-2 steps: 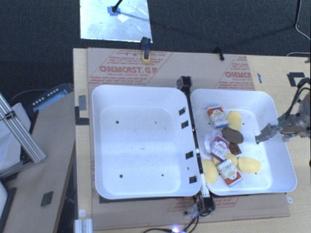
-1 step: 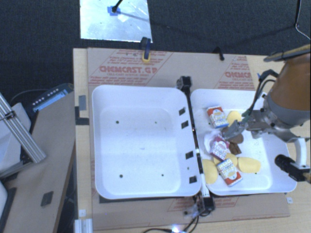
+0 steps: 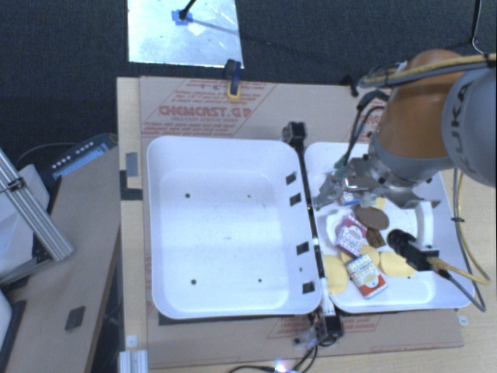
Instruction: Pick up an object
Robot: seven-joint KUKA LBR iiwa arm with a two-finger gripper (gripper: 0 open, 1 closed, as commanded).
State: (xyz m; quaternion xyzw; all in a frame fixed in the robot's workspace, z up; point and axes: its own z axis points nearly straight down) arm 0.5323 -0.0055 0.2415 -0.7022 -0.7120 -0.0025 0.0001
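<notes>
Above the right bin (image 3: pixel 435 290) clutter, the fingers (image 3: pixel 330 193), open or closed unclear.

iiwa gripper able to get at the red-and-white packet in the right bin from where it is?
Probably yes. The red-and-white packet lies uncovered near the front of the right bin, and the gripper hovers over the same bin. Yellow pieces crowd its sides.

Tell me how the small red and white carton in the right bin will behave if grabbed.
The carton looks boxy with flat faces, so it probably won't roll. It seems small and likely light. Wedged among yellow pieces, it may shift them when lifted.
</notes>
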